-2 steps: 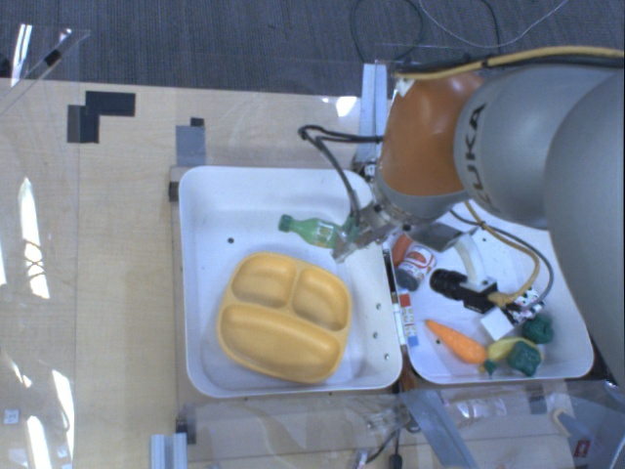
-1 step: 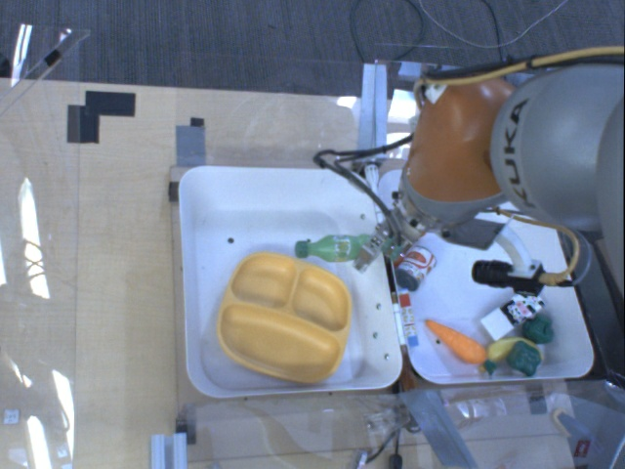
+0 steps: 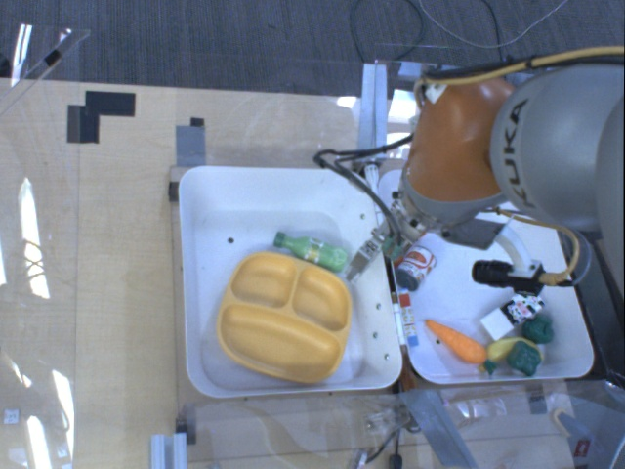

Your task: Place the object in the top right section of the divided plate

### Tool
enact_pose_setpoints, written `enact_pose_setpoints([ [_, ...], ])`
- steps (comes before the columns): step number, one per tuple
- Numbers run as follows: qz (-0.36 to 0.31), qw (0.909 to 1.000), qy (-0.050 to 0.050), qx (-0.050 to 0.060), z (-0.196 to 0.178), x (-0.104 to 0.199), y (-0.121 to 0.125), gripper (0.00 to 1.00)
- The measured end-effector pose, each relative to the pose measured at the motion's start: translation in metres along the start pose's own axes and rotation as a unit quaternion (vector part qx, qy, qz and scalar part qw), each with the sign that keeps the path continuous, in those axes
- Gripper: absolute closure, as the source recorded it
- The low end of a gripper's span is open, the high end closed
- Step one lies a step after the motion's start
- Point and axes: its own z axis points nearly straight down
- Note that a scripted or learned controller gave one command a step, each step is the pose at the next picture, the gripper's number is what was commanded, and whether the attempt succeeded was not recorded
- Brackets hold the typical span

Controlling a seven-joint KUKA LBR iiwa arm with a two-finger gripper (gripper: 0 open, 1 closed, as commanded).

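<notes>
While the arm (image 3: pixel 508 154) hangs over the seam between the two bins, I read the pincer (image 3: pixel 369 252) as sitting just right of the yellow divided plate (image 3: pixel 285 316), its metal tip above the left bin's (image 3: pixel 195 262) right wall. I cannot tell how far it is open, and I see nothing between its fingers, so I won't call anything held. A green bottle (image 3: pixel 312 250) lies on its side touching the plate's upper rim, just beyond the top right section, not inside it. Right of the plate, in the other bin (image 3: pixel 576 360), lie a red-and-white can (image 3: pixel 414 262), a carrot (image 3: pixel 457 342) and some small toys (image 3: pixel 522 345).

My worry is the bottle: lying flat against the rim, it could roll away under a shallow pinch or get nudged further along the bin floor. A low approach could also catch the plate's edge and shift it, moving the target section.
</notes>
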Motion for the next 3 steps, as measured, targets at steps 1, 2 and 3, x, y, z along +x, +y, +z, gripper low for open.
enact_pose_setpoints([
  [1, -0.106, 0.9944, 0.0, 0.0, 0.0526, 0.0554, 0.0876, 0.0],
  [2, -0.105, 0.9944, 0.0, 0.0, 0.0524, 0.0552, 0.0875, 0.0],
  [3, -0.106, 0.9943, 0.0, -0.002, 0.0433, 0.0545, 0.0905, 1.0],
])
